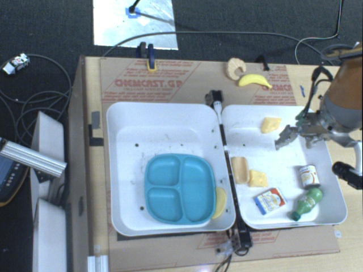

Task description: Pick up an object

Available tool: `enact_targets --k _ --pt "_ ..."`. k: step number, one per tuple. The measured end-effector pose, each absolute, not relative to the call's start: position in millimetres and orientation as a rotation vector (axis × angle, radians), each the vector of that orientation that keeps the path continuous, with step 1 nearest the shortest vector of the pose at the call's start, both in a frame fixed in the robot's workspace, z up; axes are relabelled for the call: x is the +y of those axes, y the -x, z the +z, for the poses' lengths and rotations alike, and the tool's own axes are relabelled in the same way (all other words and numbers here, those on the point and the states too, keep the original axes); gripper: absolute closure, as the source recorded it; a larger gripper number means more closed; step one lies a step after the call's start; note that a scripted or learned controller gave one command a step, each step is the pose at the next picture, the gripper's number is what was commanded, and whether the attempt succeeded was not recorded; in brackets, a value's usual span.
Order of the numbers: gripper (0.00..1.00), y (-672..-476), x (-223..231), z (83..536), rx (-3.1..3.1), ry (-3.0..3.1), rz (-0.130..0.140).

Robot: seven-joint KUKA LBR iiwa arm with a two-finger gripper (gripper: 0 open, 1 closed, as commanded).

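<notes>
nothing lifted yet. gripper (292, 134) hangs over the right bin (340, 208), fingers apart and holding nothing, near the yellow block (271, 124). can (308, 175), green bottle (307, 203) and small carton (269, 200) lie untouched; picking remains.

Bright, even overhead light washes the tabletop (187, 75), with the two white bins nearly overexposed: the left bin (130, 129), far from the claw (289, 136), glares hardest along its rim. Shadows are soft and short; a faint one lies just below the claw on the right bin (334, 208). Well beyond the claw, a metal sheet (134, 16) on the dark floor (45, 21) throws back patchy glare. Focus is moderate throughout, fine print on the cardboard stays smeared, and the arm's edges look slightly soft.
</notes>
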State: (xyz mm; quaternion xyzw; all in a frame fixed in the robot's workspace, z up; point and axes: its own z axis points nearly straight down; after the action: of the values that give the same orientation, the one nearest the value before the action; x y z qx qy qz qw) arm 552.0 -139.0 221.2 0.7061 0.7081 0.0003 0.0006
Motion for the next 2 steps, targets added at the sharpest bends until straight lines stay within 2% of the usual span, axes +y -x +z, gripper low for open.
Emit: enact_targets --k 1,2 --pt "0.0 -551.0 -89 261 2.224 -2.215 0.004" --pt "0.0 -534.9 -106 158 2.223 -2.221 -0.001"
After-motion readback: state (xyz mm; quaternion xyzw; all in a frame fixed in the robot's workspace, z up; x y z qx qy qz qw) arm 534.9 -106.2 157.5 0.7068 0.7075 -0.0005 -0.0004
